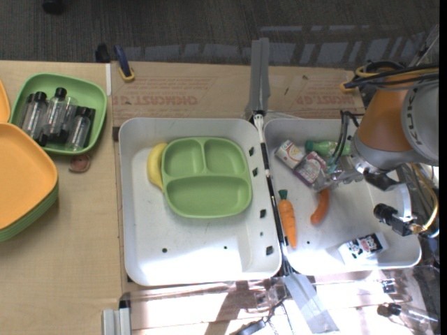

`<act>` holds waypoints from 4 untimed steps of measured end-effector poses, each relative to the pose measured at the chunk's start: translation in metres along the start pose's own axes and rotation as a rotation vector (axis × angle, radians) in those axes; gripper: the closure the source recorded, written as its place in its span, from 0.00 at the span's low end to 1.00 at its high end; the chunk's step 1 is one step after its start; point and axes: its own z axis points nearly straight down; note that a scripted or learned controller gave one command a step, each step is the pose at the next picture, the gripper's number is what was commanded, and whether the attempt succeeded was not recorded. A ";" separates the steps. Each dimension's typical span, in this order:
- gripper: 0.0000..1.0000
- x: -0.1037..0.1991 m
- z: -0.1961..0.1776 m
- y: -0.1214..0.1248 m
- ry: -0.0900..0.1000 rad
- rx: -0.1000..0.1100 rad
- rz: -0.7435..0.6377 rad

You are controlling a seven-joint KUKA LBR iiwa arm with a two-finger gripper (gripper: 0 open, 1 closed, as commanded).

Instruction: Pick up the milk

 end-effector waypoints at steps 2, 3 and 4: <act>1.00 0.034 -0.105 0.015 -0.002 0.002 0.599; 1.00 0.034 -0.112 0.014 -0.005 0.006 0.597; 1.00 0.051 -0.132 -0.027 -0.001 0.003 0.466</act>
